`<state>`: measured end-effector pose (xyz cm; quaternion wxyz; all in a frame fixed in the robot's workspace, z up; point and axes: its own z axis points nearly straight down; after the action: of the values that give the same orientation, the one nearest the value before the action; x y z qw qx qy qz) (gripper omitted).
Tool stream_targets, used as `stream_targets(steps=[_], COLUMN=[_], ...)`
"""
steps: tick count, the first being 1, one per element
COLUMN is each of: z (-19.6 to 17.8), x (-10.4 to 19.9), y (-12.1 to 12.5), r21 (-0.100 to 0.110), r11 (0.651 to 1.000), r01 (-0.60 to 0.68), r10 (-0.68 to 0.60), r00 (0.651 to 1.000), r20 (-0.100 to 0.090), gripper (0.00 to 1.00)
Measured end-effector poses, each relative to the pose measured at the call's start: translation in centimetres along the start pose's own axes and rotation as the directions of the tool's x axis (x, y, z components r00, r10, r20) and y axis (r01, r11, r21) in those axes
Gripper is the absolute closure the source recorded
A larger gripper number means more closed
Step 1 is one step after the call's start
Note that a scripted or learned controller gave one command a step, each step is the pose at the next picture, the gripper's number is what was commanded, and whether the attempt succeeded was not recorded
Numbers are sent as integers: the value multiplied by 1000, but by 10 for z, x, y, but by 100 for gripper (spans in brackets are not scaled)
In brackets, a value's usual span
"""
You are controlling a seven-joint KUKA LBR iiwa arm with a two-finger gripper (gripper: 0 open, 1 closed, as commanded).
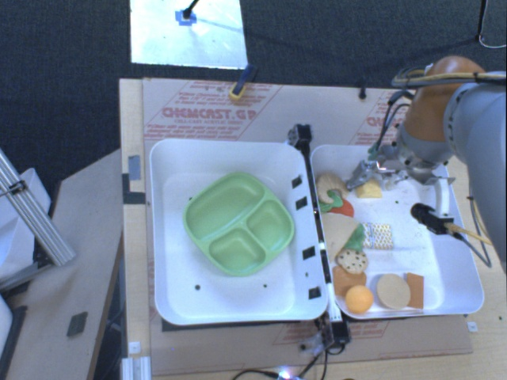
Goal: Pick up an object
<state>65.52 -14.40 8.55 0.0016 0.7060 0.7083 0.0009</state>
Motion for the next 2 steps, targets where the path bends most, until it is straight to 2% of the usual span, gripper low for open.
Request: stream_targets(steps=[1,2], z=[-17,-80], x=[0,6], y=[5,7], r21=[-14,-2], r11=[1000,1000], r01=[2,2], r10=[-2,-2], r00=[1000,1000], r20=[1,0], gripper=[100,100])
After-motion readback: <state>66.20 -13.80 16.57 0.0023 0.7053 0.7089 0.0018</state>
